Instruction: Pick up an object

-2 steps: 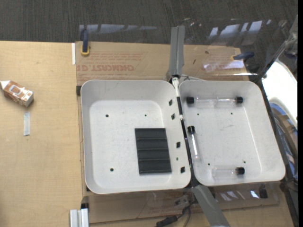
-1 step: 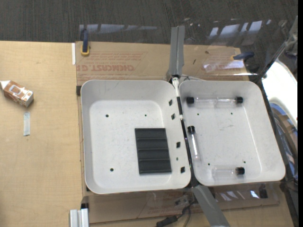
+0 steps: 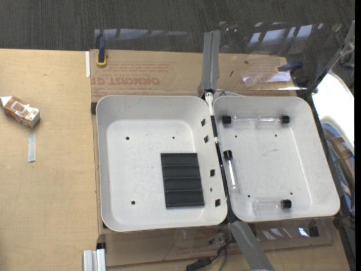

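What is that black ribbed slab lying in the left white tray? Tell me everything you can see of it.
The black ribbed rectangular slab lies flat on the floor of the left shallow white bin, right of the middle and toward the near wall. It looks like matte dark plastic or rubber, though the material is hard to tell. Cross grooves split its top into about four bands. Its long sides run roughly front to back, slightly skewed. It touches the bin floor alone, apart from the walls, with no gripper on it.
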`<state>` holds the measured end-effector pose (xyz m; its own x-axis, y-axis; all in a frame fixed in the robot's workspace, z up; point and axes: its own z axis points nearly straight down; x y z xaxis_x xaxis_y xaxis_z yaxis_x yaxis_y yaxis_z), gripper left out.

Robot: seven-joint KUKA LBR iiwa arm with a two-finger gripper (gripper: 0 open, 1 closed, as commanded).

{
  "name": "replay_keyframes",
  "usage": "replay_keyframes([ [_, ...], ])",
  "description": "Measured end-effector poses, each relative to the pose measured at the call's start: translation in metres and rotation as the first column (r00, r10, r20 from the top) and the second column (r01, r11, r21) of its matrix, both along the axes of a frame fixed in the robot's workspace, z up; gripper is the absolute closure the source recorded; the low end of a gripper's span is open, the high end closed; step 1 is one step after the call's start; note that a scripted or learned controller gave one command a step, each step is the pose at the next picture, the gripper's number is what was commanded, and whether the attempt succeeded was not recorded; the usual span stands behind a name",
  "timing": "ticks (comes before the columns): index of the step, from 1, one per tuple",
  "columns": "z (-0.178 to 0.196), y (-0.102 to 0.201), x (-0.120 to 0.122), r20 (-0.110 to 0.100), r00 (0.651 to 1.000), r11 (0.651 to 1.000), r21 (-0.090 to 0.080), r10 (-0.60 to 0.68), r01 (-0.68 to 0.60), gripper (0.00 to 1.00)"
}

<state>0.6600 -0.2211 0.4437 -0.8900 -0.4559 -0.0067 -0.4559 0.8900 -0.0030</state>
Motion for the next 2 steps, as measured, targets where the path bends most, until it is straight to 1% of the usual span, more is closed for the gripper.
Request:
replay_keyframes([
  [1, 0.0002, 0.0000, 0.0000, 0.000, 0.995, 0.995, -0.001, 0.105, -0.105, 1.00],
  [2, 0.0004, 0.0002, 0.0000, 0.001, 0.977, 0.977, -0.001, 0.211, -0.211, 1.00],
])
